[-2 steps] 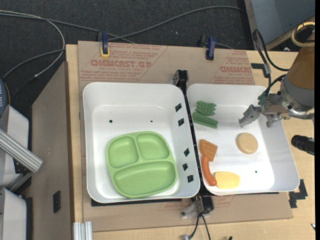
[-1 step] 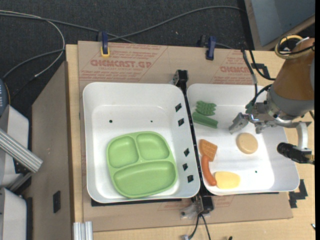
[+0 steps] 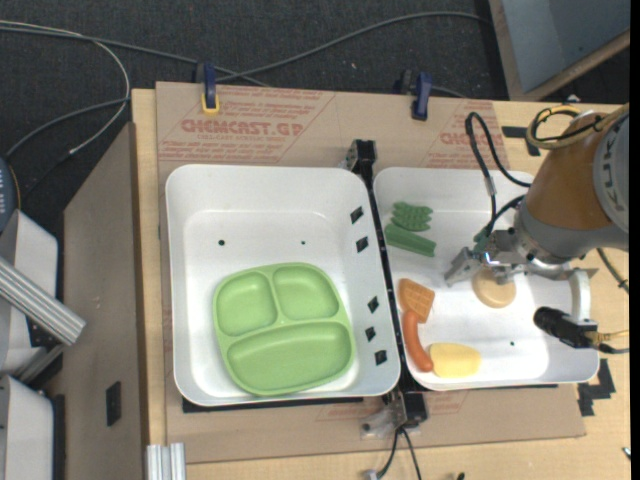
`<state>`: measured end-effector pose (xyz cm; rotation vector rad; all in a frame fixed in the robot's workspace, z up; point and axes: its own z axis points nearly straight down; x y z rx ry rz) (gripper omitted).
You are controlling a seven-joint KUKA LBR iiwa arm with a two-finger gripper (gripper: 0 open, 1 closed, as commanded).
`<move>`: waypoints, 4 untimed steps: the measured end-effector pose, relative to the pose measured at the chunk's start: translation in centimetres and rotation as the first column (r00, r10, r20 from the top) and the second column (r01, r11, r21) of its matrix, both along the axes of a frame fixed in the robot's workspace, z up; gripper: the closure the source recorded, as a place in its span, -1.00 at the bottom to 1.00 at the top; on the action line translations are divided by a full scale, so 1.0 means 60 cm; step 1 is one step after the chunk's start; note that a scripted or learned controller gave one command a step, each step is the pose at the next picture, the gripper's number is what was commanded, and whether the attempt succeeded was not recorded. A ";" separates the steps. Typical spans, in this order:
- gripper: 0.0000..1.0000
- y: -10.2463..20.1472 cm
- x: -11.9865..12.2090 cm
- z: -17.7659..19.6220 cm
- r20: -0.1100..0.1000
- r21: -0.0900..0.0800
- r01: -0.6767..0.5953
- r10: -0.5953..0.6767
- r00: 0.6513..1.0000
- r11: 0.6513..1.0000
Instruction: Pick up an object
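My arm (image 3: pixel 575 183) comes in from the right and hangs over the right bin (image 3: pixel 520 368). Its grey body and orange band cover the far right part of this bin, so what lies under there is hidden from me. My gripper (image 3: pixel 493 268) is low over the bin, and a round tan object (image 3: pixel 494 290) sits directly at its tip. From this high angle I cannot tell if the gripper is closed on this piece or only above it, because the metal parts and the object overlap.

In the same bin, a green ridged piece (image 3: pixel 410 228) lies near the far wall. By the divider there is an orange wedge (image 3: pixel 417 298), a long red-orange piece (image 3: pixel 415 343) just below it, and a yellow piece (image 3: pixel 455 360) touching its lower end. These shapes are small and hard to name exactly.

The left bin (image 3: pixel 200 218) holds a green divided plate (image 3: pixel 285 328).
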<state>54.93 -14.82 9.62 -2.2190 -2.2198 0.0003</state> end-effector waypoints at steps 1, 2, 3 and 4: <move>1.00 -0.002 0.004 0.025 0.008 -0.003 0.000 0.000 1.000 1.000; 1.00 0.006 0.001 0.129 0.009 -0.003 -0.002 0.002 1.000 1.000; 1.00 0.008 -0.013 0.216 0.009 -0.003 -0.001 0.001 1.000 1.000; 1.00 0.009 -0.011 0.260 0.008 -0.003 -0.002 0.002 1.000 1.000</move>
